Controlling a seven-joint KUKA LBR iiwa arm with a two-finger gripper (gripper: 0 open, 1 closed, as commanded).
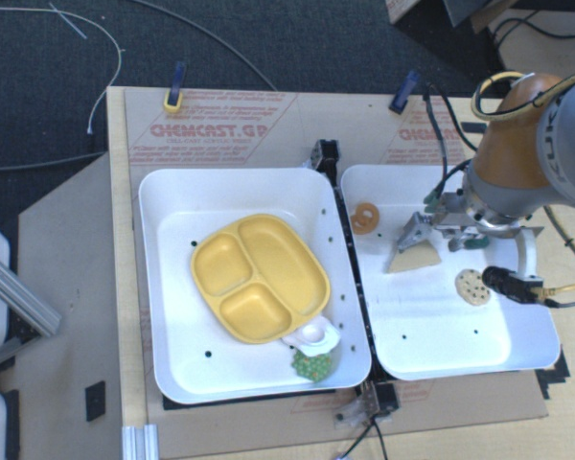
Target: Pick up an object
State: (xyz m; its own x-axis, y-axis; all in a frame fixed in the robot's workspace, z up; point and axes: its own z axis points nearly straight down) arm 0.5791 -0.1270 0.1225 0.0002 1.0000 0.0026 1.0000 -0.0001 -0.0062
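Right bin [517, 353], one donut [365, 218], one cookie [472, 287], one wedge [414, 257], hand [414, 233] spread apart.

Both bins [163, 286] look like smooth white plastic with a faint sheen. The yellow tray [259, 276] is plastic too, matt and even. The desk [220, 127] is brown cardboard, dull, with red print. The arm [527, 151] has a glossy orange band over smooth grey casing. Beside it, the pincer [417, 238] looks like bare grey metal.
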